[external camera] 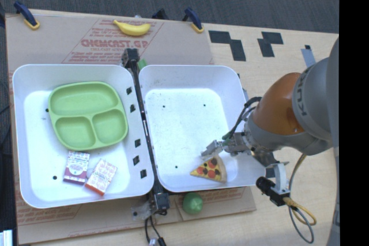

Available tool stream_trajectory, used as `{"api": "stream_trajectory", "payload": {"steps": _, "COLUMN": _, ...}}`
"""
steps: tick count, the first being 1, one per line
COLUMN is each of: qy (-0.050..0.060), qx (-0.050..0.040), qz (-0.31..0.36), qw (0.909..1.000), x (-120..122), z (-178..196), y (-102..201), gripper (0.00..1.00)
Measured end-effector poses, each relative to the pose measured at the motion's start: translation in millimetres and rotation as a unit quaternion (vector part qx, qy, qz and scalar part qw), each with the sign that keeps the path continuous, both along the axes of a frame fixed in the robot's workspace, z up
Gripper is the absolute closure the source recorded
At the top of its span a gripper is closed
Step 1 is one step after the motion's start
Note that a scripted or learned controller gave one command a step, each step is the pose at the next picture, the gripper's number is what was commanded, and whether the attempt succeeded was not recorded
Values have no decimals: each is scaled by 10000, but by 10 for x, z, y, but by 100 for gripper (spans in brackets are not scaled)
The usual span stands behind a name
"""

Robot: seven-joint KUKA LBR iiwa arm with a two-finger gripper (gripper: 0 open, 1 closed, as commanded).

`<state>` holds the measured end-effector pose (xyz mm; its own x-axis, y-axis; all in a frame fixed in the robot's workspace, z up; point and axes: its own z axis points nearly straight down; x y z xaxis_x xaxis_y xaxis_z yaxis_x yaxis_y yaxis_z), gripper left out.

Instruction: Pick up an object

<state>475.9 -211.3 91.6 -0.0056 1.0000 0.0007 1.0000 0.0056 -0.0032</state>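
The nearest candidate for the pick is the flat triangular toy pizza slice with red and yellow toppings, which lies in the near right corner of the right-hand shallow white bin, close to the bin's front wall. Because the slice lies flat and thin on the bin floor, a good grasp would likely need the jaws to come down straddling its narrower width, low enough to catch the edges rather than skate over the top, and clear of the bin wall beside it. The grey two-finger gripper sits just above and beside the slice's upper edge, very near it; from this slanted view I cannot tell whether the jaws are open or closed, and nothing is seen held between them. The grey arm with its orange band reaches in from the right over the bin's right rim, wrist bent downward toward the corner. In the left-hand white bin rest a light green divided plastic plate and two small printed packets just in front of it. A yellow toy banana lies on the cardboard-covered surface behind the bins, and a green ball sits in front of them.
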Motion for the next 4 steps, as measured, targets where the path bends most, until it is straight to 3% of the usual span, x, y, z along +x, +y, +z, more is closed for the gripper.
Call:
{"api": "stream_trajectory", "payload": {"steps": 1, "qy": -7, "qx": 4, "qz": 22, "qw": 10000, "x": 15, "z": 106, "y": 7, "gripper": 100}}
{"api": "stream_trajectory", "payload": {"steps": 2, "qy": -25, "qx": -11, "qz": 2, "qw": 10000, "x": 15, "z": 1916, "y": -2, "gripper": 100}}
{"api": "stream_trajectory", "payload": {"steps": 3, "qy": 1, "qx": 3, "qz": 0, "qw": 10000, "x": 746, "z": 1025, "y": 41, "gripper": 100}}
{"api": "stream_trajectory", "payload": {"steps": 4, "qy": -5, "qx": -1, "qz": 0, "qw": 10000, "x": 749, "z": 1033, "y": 37, "gripper": 0}}
